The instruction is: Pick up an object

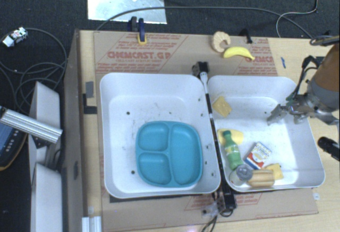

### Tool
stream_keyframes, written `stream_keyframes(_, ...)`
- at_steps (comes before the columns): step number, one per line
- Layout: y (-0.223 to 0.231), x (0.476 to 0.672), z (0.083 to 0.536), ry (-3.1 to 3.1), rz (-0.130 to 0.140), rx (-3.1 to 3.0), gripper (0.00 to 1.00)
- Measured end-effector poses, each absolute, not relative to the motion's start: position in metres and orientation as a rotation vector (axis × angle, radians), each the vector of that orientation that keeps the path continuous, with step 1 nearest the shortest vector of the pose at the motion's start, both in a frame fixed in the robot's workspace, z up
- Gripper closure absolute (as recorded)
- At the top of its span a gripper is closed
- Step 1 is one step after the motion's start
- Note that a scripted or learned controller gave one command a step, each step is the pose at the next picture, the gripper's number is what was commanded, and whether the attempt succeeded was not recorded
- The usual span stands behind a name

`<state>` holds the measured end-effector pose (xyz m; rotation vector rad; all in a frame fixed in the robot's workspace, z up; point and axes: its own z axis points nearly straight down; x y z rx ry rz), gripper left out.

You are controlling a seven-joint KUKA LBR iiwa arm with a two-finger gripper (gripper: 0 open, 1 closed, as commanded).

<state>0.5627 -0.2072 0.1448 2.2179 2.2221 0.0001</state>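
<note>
Bread roll (260, 177): lying nearest, crowding carton (258, 155) and bottle (230, 149).
Gripper (277, 114): hovering apart, fingers spread, holding nothing.
Approach: descending over lone cheese wedge (222, 106), avoiding clutter.

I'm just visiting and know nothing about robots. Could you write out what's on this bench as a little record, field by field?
left bin: blue divided plate
right bin: green bottle, yellow block, small red, white and blue carton, a few more small items at its near corner
behind the bins: banana on the cardboard
arm: reaches in from the right
tool: over the right bin's far right part, nothing seen between its fingers
task stage: no object picked up yet
</note>
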Motion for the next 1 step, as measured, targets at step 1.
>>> stream_keyframes(1, -0.2072, 0.5639, 0.1559, 2.224, 0.003, 2.212, 1.0)
